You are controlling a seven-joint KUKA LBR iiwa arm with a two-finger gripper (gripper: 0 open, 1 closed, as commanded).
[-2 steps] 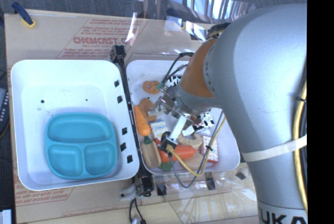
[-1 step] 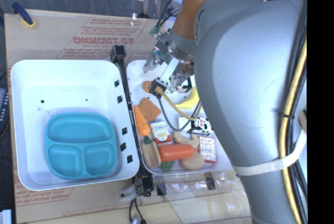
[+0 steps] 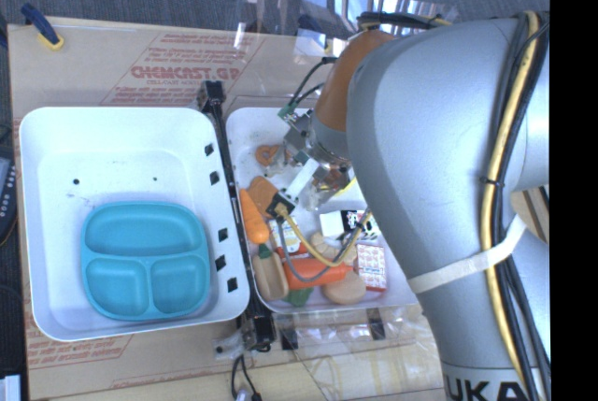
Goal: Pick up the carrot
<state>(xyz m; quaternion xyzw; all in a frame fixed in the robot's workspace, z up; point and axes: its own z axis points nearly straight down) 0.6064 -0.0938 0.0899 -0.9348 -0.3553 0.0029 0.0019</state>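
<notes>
The carrot (image 3: pixel 253 216) is an orange tapered piece lying along the left wall of the right bin (image 3: pixel 245 130), with a bit of green at its near end. My gripper (image 3: pixel 305 167) hangs low over the middle of the right bin, just right of and slightly beyond the carrot. The wrist and the large grey arm cover its tips. Nothing shows held in it.
The right bin also holds a brown piece (image 3: pixel 269 153), a tan bread-like piece (image 3: pixel 271 279), an orange-red piece (image 3: pixel 314 274), a tan round (image 3: pixel 344 290) and a patterned white box (image 3: pixel 371 264). A blue divided plate (image 3: pixel 145 259) lies in the left bin (image 3: pixel 56 156).
</notes>
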